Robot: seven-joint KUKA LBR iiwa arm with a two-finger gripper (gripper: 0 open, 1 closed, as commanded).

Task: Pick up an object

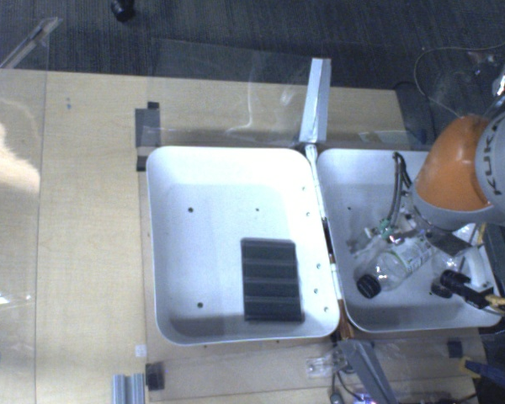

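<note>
Clear bottle, lying flat in right bin, directly under gripper, probably positioned there for grasping; open or closed, impossible to tell.

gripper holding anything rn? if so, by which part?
Cannot tell. The gripper sits low in the right bin, right over a clear bottle with a black cap, but the wrist hides any contact.

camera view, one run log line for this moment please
arm: over right white bin | claw: low by clear plastic bottle with black cap | left white bin: black ribbed rectangular block | grasp: unconfirmed
</note>
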